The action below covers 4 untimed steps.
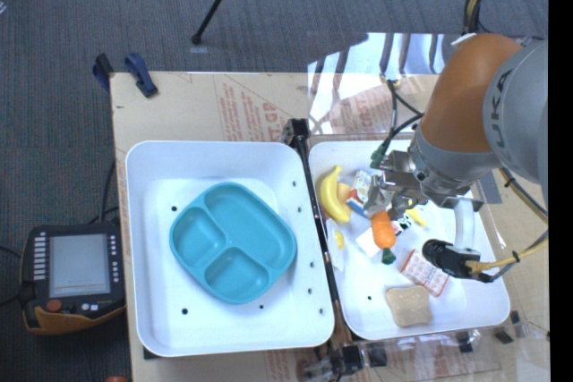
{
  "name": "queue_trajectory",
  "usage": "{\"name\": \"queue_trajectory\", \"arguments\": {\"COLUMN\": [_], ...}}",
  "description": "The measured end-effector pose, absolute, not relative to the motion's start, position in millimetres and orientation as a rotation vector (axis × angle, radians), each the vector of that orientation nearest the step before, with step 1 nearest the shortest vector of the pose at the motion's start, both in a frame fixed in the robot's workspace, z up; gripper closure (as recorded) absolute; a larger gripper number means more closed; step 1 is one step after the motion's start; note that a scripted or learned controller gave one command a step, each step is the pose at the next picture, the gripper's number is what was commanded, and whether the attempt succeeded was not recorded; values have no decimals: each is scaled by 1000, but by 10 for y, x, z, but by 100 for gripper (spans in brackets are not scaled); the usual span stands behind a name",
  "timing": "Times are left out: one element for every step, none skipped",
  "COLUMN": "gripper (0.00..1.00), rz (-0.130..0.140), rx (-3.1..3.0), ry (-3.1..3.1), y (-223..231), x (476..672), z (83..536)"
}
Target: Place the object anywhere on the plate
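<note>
My arm (488, 107) reaches in from the right and hangs over the right bin (497, 304). My jaws (387, 192) sit low among the clutter at that bin's middle, directly above a carrot (383, 232); the wrist blocks the fingertips, so I cannot tell whether they are parted or closed, nor whether they touch the carrot. The carrot lies orange end up, green stub toward the bin's near side. A banana (333, 195) lies just left of it, against the bin's left wall. A slice of bread (411, 306) rests near the front edge, with what looks like a red-patterned packet (423, 272) just above it. The blue plate (234, 241), three compartments, lies in the left bin (148, 318), well apart from the carrot. Both bins stand on the table (206, 107).
</note>
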<state>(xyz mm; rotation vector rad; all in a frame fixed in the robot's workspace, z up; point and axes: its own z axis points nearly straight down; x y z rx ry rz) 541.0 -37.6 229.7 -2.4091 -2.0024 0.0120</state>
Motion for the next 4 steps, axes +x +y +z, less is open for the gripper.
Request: {"name": "queue_trajectory", "arguments": {"gripper": [100, 0, 100, 100], "rz": [5, 8, 14, 11], "rx": [-2466, -2465, -2461, -2522], "ry": [-1940, -1941, -1943, -1864], "y": [78, 76, 80, 821], "x": [5617, 5614, 5614, 5436], "z": [2387, 2385, 2468, 2350]}}
